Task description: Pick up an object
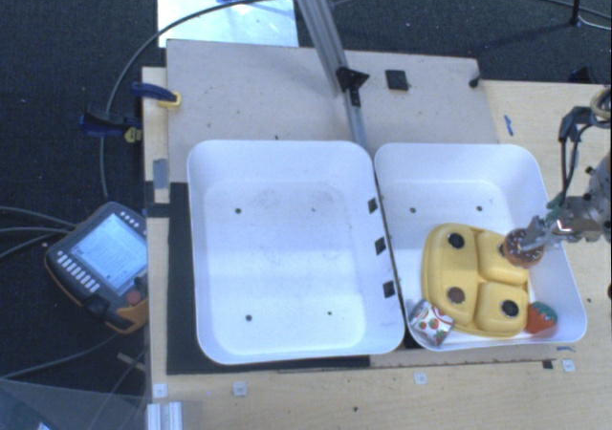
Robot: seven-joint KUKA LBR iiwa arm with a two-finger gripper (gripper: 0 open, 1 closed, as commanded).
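Donut [523, 245] — claw [535, 235] low over it

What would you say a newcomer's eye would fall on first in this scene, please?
Probably the big yellow block with dark round holes, lying in the right bin. The tool sits at the block's upper right corner, reaching in from the right. At the bin's near edge lie a red, strawberry-like object and a small white patterned object.

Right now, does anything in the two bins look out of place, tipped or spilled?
Nothing looks spilled or damaged. The yellow tray lies askew in the right bin, a small patterned object leans at the bin's front wall, and a red object sits in the front corner.
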